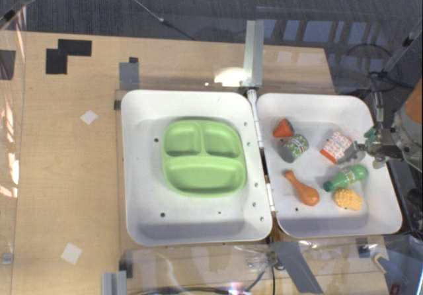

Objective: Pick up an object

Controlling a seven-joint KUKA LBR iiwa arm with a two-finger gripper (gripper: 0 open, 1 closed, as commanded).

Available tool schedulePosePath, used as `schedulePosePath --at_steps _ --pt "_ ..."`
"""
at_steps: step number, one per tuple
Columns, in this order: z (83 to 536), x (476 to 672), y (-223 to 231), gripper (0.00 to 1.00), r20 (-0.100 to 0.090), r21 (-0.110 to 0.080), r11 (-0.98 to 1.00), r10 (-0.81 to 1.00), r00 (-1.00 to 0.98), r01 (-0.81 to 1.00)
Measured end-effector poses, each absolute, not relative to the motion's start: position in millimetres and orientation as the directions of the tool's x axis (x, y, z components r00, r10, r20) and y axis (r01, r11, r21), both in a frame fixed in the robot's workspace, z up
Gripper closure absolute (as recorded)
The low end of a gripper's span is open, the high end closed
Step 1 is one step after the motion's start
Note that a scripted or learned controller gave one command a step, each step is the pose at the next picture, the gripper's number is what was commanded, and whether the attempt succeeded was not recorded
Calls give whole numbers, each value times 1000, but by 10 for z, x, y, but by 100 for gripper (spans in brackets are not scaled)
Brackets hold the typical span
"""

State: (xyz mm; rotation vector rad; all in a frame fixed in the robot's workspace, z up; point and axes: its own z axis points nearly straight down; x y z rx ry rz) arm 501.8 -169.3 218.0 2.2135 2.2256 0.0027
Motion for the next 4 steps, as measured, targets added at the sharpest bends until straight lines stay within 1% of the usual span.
schedulePosePath --at_steps 1,2,3,4 --pt "1303 5088 -1260 0 1 -1 -638 770 638 770" --pt "2634 6024 -1292 0 2 3 -643 766 643 766" --pt "3199 6613 -1118 0 2 3 -807 591 807 591" --pt "2254 6193 -816 0 0 0 -958 287 958 287"
